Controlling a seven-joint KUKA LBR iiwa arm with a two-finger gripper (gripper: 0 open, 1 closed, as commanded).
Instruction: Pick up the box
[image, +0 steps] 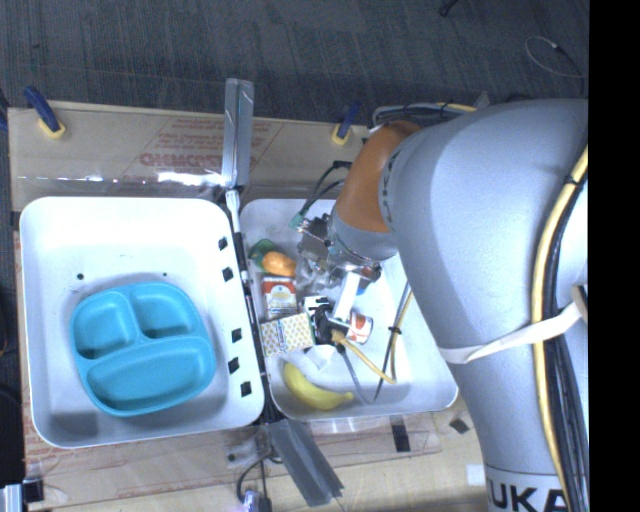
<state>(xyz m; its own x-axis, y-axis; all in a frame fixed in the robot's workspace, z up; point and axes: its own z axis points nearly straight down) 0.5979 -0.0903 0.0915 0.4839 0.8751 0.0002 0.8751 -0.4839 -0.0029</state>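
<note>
A small red and white box (279, 297) lies in the right bin (425, 375), near its left wall. Just in front of it sits a second small box with a checkered pattern (286, 333). My gripper (313, 270) hangs low over the middle of this bin, just right of the red and white box and close to it. The wrist and its attachments hide the gripper's tips. Nothing can be seen held.
The right bin also holds an orange (278, 263), a green item (263, 247), a banana (316, 389), a small can (359, 327) and a white object (320, 357). A blue divided plate (142, 346) lies in the left bin (60, 240). The grey arm covers the right bin's right side.
</note>
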